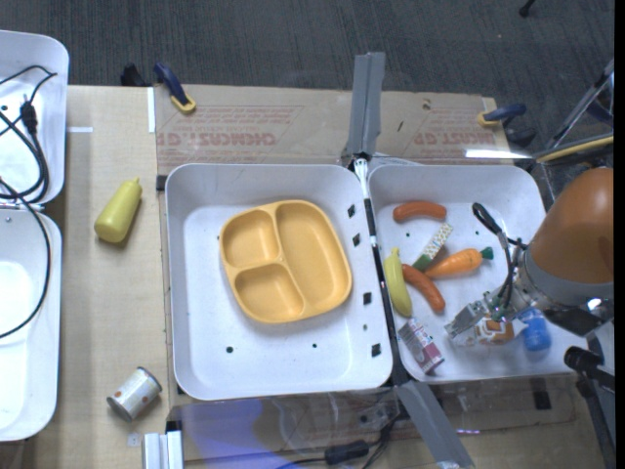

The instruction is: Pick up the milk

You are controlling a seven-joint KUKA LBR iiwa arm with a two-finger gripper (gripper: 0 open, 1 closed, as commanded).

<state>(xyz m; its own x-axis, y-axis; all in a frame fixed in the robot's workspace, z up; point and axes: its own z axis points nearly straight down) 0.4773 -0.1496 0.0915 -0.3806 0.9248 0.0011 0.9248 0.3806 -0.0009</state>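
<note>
Right bin (383, 189): crowded. Banana (396, 281), two sausages (419, 210), carrot (455, 263) and a small carton (422, 346) crowd its left and middle; the arm (576, 233) overhangs its right side, where the gripper (485, 322) appears to sit among items. Left bin (186, 291): open floor around the central yellow plate (283, 259).

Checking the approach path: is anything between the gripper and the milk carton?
Nothing visible does. The gripper sits low in the right bin, just right of the milk carton, with bare bin floor between them. The nearer sausage and the banana lie farther back, off that line.
</note>
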